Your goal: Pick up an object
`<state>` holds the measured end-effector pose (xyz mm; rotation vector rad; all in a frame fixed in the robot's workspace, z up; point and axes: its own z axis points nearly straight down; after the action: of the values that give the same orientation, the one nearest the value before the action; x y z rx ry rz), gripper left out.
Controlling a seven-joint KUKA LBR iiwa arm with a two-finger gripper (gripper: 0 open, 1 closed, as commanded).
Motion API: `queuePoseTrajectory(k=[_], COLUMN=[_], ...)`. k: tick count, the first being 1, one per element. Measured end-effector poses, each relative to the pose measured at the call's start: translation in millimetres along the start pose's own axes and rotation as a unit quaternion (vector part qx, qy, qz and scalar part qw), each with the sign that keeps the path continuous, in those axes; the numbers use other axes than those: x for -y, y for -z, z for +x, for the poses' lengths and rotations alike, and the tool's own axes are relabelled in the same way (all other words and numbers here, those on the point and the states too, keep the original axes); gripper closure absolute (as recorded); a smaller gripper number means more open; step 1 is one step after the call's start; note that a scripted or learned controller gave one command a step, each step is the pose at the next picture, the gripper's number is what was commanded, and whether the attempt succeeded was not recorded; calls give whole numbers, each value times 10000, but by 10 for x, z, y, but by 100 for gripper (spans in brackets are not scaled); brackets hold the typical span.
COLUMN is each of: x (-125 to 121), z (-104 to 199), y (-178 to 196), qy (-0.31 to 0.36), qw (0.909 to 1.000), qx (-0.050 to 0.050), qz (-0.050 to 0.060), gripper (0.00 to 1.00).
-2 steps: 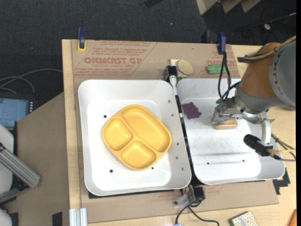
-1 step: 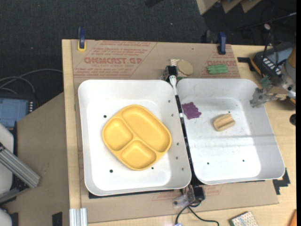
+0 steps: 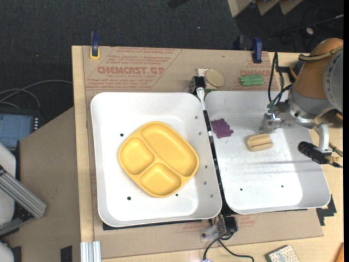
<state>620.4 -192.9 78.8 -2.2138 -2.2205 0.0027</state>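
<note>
A tan block (image 3: 259, 142) lies in the right bin (image 3: 272, 192), near its middle. A small purple object (image 3: 221, 128) rests to its left, close to the bin's left wall. My gripper (image 3: 271, 121) hangs over the right bin just above and to the right of the tan block, apart from it as far as I can see. The grey arm with its orange band (image 3: 319, 75) comes in from the right edge.
The left bin (image 3: 109, 195) holds a yellow divided plate (image 3: 158, 158). On the bench behind the bins lie a green object (image 3: 252, 81) and a round tan piece (image 3: 215, 79). A black part (image 3: 314, 152) of the arm sticks out over the right bin's right side.
</note>
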Motion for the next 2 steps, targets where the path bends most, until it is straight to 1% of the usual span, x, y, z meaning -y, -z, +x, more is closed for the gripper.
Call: queuePoseTrajectory(k=[1,2], x=[83,229], z=[-327,803], y=[63,841], qy=[-26,35], qw=[10000,10000], qx=[26,-4], qz=[-33,-51], gripper=[100,100])
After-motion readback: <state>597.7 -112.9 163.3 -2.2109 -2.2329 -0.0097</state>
